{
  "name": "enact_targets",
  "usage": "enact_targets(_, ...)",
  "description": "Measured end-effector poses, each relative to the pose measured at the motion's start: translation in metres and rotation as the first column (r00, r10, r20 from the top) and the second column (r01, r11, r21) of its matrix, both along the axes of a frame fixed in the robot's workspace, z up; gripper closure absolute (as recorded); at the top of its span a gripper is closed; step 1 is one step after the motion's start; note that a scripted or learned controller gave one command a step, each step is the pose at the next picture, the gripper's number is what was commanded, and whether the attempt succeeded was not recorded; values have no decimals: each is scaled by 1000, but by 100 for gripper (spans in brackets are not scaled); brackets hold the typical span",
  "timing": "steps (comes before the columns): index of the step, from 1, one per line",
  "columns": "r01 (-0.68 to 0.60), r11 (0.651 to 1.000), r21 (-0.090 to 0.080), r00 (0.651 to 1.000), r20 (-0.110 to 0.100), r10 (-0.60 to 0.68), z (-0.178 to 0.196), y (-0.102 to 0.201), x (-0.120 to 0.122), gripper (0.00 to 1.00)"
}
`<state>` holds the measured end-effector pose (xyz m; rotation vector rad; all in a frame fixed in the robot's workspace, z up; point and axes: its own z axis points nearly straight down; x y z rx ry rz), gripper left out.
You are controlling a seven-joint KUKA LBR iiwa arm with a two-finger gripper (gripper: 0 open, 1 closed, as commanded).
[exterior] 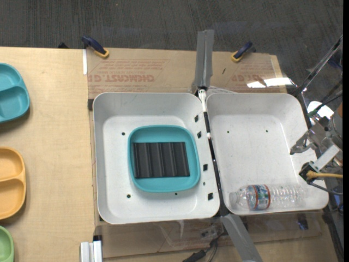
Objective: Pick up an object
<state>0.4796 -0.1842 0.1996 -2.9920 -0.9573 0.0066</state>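
Clear plastic water bottle [268,196] with a red label lies sideways along the right white bin's [256,146] near wall, just below-left of the gripper [312,160], fingers apparently spread, gripping nothing.

Floor: dark grey carpet [136,10] beyond the bench.
Bench: pale wood top [43,162], left.
Under bins: brown cardboard sheet [142,72], clamped.

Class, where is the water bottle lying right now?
The water bottle lies on its side along the near wall of the right bin, close to the gripper.
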Motion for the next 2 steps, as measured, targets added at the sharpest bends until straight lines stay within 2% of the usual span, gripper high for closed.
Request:
enact_targets(1,-20,1000,-6,999,26,20,-103,39,6,0)
enact_targets(2,-44,999,1,999,0,44,3,-37,-2,0)
